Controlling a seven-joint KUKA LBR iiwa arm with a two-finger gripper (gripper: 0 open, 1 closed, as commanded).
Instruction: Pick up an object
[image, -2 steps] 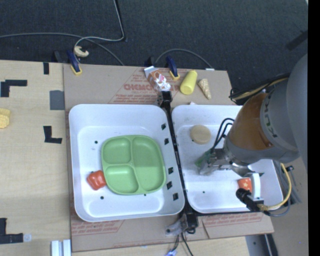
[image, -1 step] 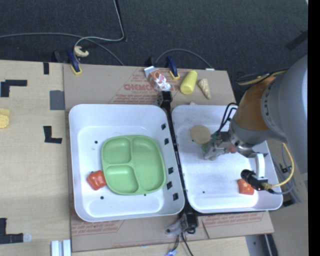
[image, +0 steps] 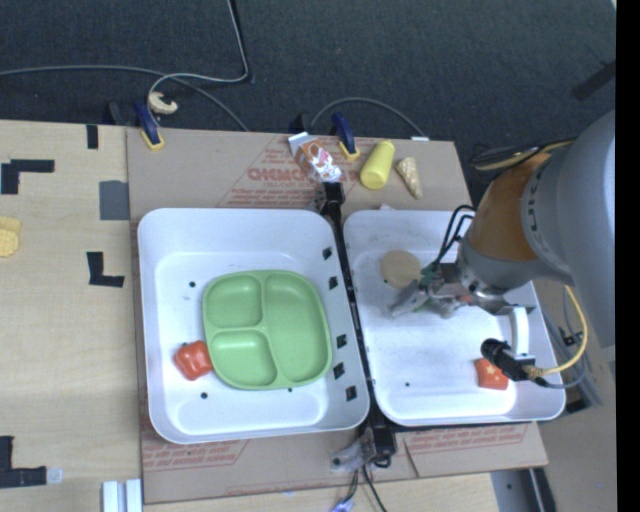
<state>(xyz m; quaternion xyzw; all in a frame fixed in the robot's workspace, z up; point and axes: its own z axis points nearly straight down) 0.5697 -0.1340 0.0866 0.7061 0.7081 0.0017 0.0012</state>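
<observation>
Tan disc (image: 400, 266): right bin (image: 440, 405), upper left, just above gripper tips.
Gripper (image: 407, 299): fingers spread apart, nothing btwn them, low over bin floor.
Orange piece (image: 489, 374): right bin, lower right.
Green divided plate (image: 267, 327): left bin (image: 165, 240); red piece (image: 192, 360) at its left edge.

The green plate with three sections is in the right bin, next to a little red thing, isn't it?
Not quite. The camera view shows the green plate in the left bin, not the right one. The rest is right: it has three sections, and a little red thing sits beside it.
</observation>
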